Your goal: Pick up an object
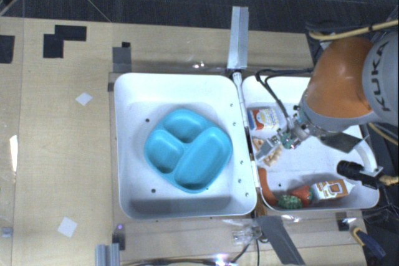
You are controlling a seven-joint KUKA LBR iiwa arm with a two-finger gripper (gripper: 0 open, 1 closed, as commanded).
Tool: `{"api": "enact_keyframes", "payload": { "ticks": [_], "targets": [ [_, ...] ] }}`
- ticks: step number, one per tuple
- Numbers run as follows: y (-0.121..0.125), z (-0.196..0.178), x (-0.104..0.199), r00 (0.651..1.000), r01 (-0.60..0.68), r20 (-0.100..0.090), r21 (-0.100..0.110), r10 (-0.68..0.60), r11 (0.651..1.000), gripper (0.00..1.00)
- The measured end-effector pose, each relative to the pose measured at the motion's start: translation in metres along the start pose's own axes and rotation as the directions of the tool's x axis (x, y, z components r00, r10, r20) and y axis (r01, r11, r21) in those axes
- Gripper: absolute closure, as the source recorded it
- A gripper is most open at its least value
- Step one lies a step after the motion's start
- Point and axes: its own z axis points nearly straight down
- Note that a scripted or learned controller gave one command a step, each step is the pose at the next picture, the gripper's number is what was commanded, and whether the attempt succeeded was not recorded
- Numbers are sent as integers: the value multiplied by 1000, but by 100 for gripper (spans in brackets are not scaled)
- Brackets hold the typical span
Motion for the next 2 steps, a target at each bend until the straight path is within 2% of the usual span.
{"api": "enact_keyframes", "payload": {
  "ticks": [1,2],
  "targets": [
    [10,1,18,997,78,0,0,-78,997,0],
    [-25,2,8,999,41,-1,2,-41,999,0]
  ]
}}
